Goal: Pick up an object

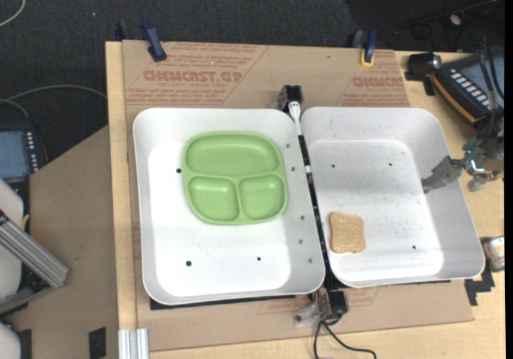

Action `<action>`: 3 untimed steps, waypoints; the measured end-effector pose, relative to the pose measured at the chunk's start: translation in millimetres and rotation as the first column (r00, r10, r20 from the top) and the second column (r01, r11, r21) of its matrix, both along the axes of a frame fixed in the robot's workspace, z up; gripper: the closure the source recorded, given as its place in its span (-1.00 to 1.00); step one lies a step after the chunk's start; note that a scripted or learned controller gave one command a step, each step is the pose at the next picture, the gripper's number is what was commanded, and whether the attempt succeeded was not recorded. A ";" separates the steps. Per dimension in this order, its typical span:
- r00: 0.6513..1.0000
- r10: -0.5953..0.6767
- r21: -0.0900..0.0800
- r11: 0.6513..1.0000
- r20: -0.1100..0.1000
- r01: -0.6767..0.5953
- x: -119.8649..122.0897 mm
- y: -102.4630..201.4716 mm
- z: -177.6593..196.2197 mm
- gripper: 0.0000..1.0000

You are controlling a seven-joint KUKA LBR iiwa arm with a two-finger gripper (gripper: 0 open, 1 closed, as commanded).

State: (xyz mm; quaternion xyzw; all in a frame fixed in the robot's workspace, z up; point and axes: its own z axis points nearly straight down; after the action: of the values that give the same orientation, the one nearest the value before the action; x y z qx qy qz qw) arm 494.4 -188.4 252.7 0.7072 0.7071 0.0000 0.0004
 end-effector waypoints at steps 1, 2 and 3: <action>1.000 0.009 -0.001 1.000 0.016 -0.009 -13.4 67.9 127.4 -1.00; 1.000 0.003 -0.004 1.000 0.021 -0.003 -14.5 69.4 275.7 -1.00; 1.000 0.002 -0.003 1.000 0.006 -0.002 -14.1 69.6 277.2 1.00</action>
State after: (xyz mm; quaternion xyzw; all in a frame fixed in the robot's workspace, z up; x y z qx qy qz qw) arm 480.3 -118.8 530.0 0.7066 0.7076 0.0013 0.0036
